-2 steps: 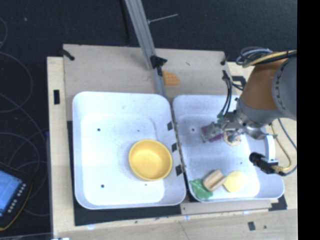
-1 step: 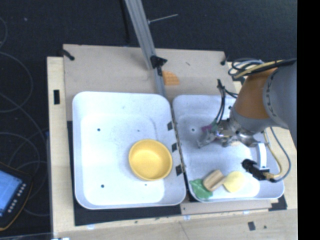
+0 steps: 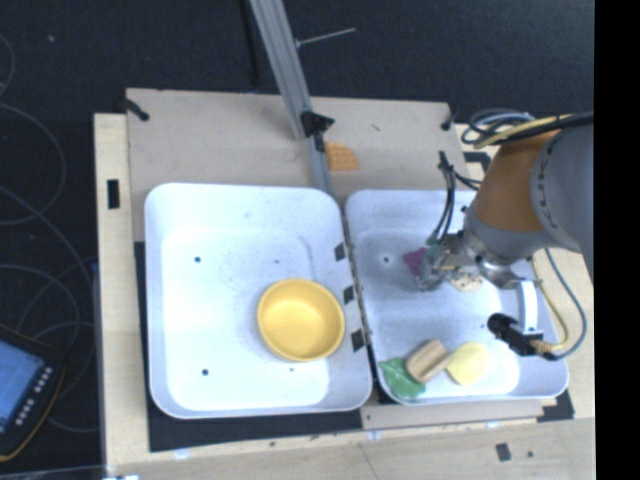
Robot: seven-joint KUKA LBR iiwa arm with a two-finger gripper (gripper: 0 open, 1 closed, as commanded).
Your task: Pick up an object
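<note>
Over the right bin [image 3: 385,218], the gripper [image 3: 432,271] hangs beside a small purple object [image 3: 414,261]; its grasp cannot be told.

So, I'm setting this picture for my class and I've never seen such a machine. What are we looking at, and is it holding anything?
One camera looks down at a slant on a bench with two white trays. The grey and orange robot arm reaches in from the right; its hand is low over the right tray, beside a small purple thing. Whether it holds anything is unclear. Near that tray's front edge lie a yellow lump, a tan block and something green. The left tray holds a yellow bowl.
</note>
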